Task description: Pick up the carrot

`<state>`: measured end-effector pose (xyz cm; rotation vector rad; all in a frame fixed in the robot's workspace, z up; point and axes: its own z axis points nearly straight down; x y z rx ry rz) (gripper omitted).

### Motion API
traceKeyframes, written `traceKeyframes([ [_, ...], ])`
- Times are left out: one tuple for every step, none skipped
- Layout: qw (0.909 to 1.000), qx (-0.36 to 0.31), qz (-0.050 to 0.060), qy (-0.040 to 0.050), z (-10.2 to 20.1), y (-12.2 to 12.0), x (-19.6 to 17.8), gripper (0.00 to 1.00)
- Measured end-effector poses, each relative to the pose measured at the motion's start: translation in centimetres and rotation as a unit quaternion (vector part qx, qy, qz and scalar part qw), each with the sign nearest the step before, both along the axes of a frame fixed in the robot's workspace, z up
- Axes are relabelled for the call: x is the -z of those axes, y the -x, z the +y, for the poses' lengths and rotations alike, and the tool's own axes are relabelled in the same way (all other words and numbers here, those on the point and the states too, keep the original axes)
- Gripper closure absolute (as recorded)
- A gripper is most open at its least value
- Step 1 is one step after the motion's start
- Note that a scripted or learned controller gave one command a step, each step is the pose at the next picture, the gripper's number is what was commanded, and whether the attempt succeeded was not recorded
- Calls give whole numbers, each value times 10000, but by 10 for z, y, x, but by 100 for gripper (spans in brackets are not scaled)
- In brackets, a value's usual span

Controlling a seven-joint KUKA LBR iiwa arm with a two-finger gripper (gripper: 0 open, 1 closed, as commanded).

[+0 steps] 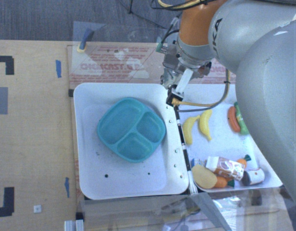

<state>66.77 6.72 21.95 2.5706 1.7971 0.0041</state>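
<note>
Gripper (169, 81) at far edge btw 2 bins, grip state: can't tell; carrot (232, 119) in view-right bin, well apart.

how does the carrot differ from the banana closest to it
The carrot is orange with green along one side; the banana is plain yellow. The carrot is partly covered by the arm; the banana lies in full view. The banana curves more. Both lie in the right-hand bin.

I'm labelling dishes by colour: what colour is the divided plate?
Teal, plain with no pattern; the divided plate shows best in the camera view.
</note>
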Motion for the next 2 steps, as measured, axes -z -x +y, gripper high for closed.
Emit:
traceKeyframes([
  [10000,-11,-10,4,1,-1,-10,100],
  [10000,-20,-20,10,1,-1,-21,100],
])
